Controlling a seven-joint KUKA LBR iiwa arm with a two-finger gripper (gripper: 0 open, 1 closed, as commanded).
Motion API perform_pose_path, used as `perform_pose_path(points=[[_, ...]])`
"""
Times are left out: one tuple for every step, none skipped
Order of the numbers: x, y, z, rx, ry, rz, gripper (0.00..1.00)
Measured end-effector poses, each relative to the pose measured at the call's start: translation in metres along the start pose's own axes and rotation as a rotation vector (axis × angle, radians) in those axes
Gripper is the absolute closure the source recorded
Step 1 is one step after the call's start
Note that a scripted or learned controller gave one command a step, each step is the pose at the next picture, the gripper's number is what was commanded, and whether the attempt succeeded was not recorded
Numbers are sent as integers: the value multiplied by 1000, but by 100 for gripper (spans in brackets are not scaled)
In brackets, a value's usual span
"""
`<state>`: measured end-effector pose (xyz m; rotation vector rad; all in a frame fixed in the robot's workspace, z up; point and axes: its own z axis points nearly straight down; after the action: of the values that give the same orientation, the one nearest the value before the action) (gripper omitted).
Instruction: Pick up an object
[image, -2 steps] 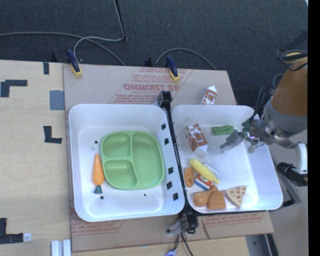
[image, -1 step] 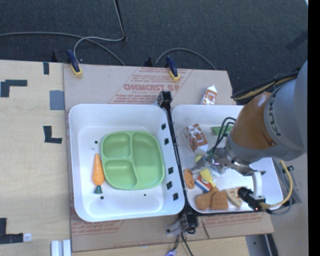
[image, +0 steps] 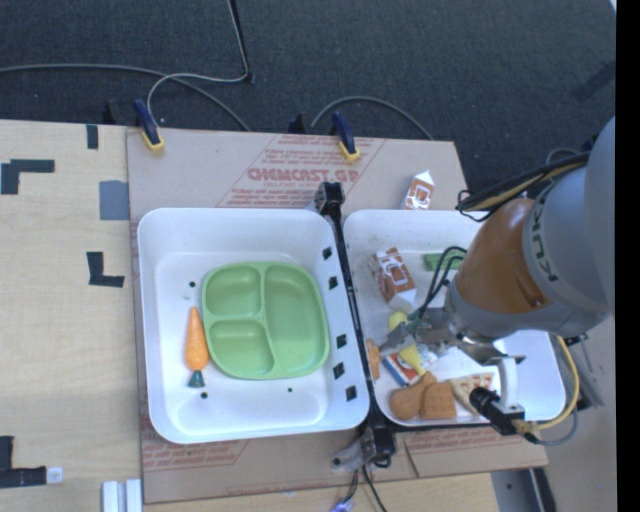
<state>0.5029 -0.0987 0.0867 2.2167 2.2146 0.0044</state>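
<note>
Pile of small toys (image: 412, 358) sits in right bin (image: 545, 395), toward its left wall; brown bread-like pieces (image: 423, 401) nearest front rim, small carton (image: 391, 274) farther back. Gripper (image: 418, 332) down among pile, mostly hidden under arm (image: 520, 270); grip state — cannot tell. Left bin (image: 165, 300) holds green plate (image: 266, 320), carrot (image: 195, 343) beside it. Risk, my guess: items crowded, so fingers may nudge neighbours, catch two, or come up with nothing. Divider close by, collision possible.

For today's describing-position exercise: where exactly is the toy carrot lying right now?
In the camera view the toy carrot lies in the left bin, just left of the green divided plate, leafy end toward the near wall.
</note>
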Motion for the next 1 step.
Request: perform_pose_path(points=[[-2, 16, 1, 8, 4, -1, 0]])
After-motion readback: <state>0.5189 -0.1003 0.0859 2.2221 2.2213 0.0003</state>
